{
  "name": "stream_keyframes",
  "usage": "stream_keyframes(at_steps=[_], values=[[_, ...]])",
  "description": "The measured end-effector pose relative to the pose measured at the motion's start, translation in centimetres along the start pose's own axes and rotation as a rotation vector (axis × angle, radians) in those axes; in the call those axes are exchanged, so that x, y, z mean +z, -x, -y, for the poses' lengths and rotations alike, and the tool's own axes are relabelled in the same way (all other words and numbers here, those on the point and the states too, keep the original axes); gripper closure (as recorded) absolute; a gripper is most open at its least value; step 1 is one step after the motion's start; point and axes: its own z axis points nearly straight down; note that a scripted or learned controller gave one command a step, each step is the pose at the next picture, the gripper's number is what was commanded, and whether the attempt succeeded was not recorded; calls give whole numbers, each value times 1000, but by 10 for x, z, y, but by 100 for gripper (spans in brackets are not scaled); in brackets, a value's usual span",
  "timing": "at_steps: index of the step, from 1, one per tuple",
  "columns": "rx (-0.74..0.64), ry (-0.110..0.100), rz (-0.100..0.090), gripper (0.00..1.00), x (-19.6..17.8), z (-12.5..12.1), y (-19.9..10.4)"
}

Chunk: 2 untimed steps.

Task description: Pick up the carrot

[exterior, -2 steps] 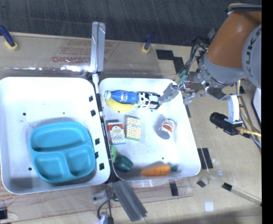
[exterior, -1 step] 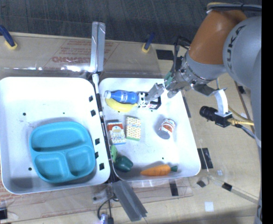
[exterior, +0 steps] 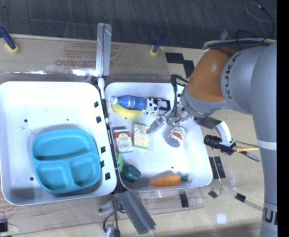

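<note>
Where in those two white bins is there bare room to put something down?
The left bin has bare floor behind and left of the blue tray. The right bin is crowded along the back, with bottle, banana, boxes and the gripper. Its one free patch lies mid-floor, between the small can and the carrot.

A blue compartment tray lies in the left white bin. In the right white bin, a blue bottle lies along the far wall, touching a banana just in front of it. A small black-and-white item sits beside them. Nearer the middle are a red-and-white carton, a green-patterned box and a small can. A dark green vegetable rests near the front-left corner.
</note>
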Motion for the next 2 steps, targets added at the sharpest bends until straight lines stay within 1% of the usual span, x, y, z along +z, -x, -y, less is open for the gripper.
stream_keyframes(at_steps=[1,2], values=[[-236,3,-9,0,34,88,-12],[-308,5,-5,0,34,99,-14]])
